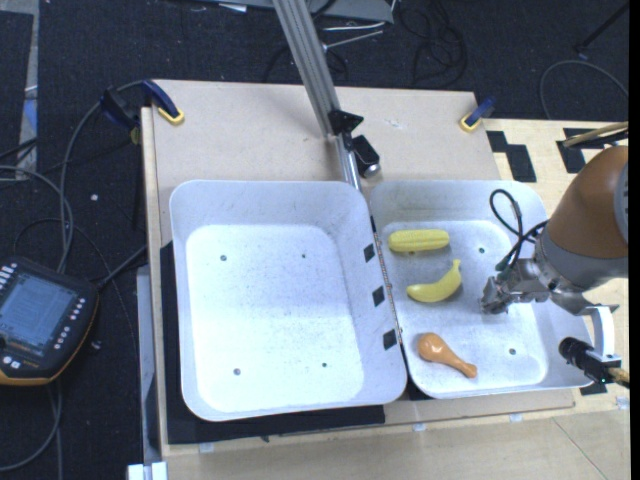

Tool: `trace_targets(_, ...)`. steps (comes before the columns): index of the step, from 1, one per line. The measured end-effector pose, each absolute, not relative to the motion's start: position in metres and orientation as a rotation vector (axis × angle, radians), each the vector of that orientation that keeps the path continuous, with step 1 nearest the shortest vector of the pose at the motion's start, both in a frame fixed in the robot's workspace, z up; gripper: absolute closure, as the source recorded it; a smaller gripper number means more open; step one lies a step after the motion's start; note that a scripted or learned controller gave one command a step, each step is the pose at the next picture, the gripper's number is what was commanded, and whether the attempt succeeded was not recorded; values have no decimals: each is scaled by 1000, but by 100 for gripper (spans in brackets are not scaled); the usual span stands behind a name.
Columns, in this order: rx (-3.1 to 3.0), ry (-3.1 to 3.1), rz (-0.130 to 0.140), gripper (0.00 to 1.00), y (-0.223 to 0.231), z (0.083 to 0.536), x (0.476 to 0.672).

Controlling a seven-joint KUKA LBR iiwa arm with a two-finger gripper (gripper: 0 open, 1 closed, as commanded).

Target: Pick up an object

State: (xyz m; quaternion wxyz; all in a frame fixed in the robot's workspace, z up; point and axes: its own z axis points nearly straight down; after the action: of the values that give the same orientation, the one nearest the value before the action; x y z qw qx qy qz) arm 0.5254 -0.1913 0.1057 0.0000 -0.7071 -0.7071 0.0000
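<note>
Gripper point(497, 298) sits low inside the right bin point(530, 218); finger state cannot be determined. Banana point(437, 286) lies just left of it, corn cob point(418, 240) beyond, orange drumstick point(445, 355) lower-left.

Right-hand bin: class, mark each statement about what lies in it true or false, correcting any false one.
1. Three objects lie in the right-hand bin. True.
2. The banana lies between the corn cob and the orange drumstick. True.
3. The pincer is over the left-hand bin. False: it is over the right-hand bin, right of the banana.
4. The drumstick lies farthest from the camera. False: it lies nearest; the corn cob is farthest.
</note>
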Motion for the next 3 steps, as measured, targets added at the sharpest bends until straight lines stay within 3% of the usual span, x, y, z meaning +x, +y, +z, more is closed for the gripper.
trace_targets(2,-2224,-2226,-5,100,-182,225,521)
trace_targets(3,-2222,-2224,-2,100,-182,250,522)
